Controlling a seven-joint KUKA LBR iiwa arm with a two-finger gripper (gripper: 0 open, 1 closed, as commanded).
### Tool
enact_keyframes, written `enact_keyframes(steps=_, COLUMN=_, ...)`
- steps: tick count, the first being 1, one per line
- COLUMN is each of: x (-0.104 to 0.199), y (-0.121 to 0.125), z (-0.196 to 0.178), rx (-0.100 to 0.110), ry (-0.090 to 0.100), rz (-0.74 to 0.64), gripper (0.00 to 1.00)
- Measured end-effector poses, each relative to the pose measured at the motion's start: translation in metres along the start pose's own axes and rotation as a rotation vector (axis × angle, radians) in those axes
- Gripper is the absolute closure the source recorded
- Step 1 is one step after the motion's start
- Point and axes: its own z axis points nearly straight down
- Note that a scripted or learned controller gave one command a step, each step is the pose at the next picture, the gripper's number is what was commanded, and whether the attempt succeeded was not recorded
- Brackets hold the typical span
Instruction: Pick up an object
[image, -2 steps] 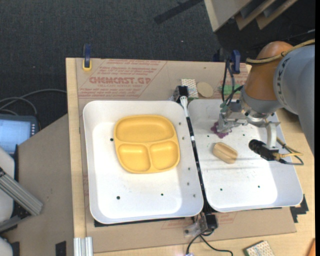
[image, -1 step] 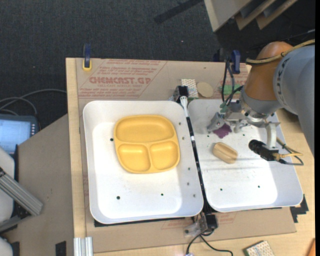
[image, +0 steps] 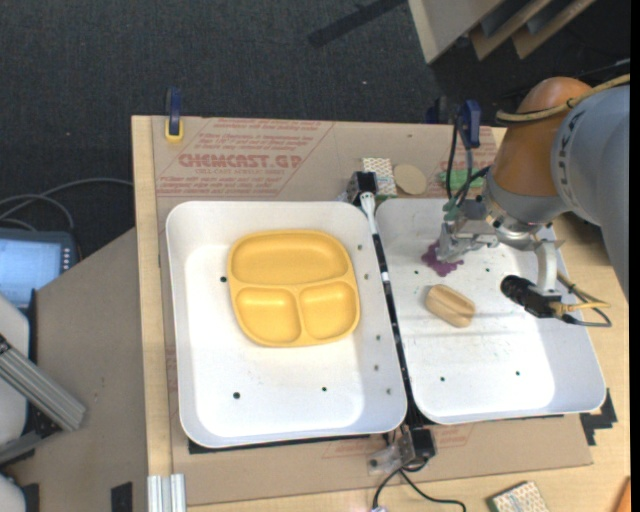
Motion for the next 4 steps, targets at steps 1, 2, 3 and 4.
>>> enact_keyframes(steps=1, x=0.000, y=0.000, z=0.000, rx=0.000, ry=0.000, rz=0.000, gripper=0.00)
enact_keyframes(steps=2, x=-0.025, y=-0.075, z=0.024, rx=0.013, ry=0.004, rz=0.001, gripper=0.00)
enact_keyframes(steps=3, x=-0.024, y=-0.072, z=0.014, rx=0.005, ry=0.001, rz=-0.001, gripper=1.00)
enact_keyframes(steps=4, x=0.072, y=-0.107, z=-0.080, rx=0.004, ry=0.003, rz=-0.007, gripper=1.00)
